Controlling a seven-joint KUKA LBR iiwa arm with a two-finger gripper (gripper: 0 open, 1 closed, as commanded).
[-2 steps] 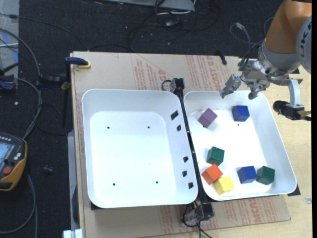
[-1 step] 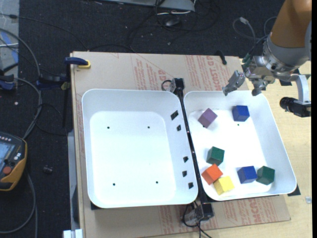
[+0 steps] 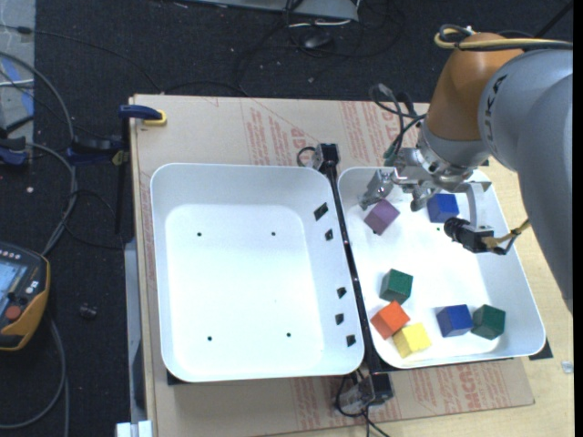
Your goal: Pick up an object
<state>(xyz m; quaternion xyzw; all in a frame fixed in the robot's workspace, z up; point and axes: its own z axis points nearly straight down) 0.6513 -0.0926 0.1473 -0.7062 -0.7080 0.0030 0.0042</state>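
Currently seven cubes are contained in the right bin [image 3: 519,280]; the purple cube [image 3: 382,216] is seen just below the tool [image 3: 402,188], whose state cannot be told.

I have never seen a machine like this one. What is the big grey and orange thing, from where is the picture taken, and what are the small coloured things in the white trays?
It is a robot arm with a two-finger gripper at its end. One fixed camera looks down on the bench at a slant; the arm reaches in from the right. Two shallow white bins sit side by side. The right bin holds small blocks: a purple block just under the gripper, two blue blocks, two green blocks, an orange block and a yellow block. I cannot tell whether the gripper holds anything.
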